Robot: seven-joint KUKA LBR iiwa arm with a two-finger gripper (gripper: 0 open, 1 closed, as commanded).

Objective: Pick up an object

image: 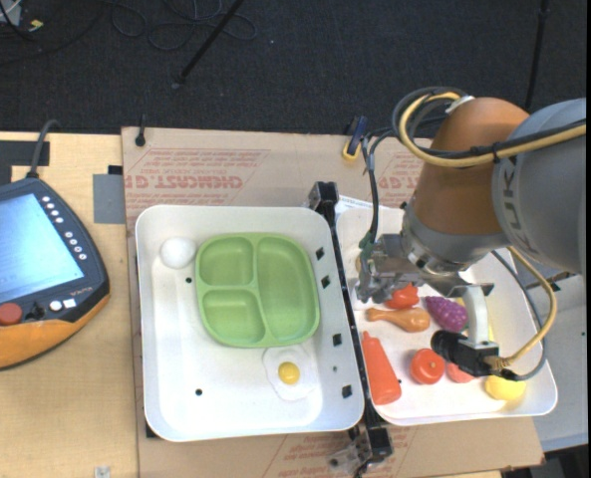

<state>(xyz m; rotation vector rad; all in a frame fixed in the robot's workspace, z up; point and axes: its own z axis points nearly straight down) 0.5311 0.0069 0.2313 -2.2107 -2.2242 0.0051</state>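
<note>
Camera view, right bin (544,391): end effector (380,277) low at left edge, just beside small red tomato (406,296) and toy drumstick (399,317); finger state cannot tell. Also carrot (380,368), purple grapes (446,313), lemon (505,387). Best centred over tomato, clear of bin wall, before closing.

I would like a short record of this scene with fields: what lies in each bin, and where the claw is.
left bin: green divided plate, white ball, fried egg toy
right bin: carrot, drumstick, purple piece, red tomato, yellow piece
claw: low over the right bin's upper left part, beside the drumstick
arm: enters from the right
</note>
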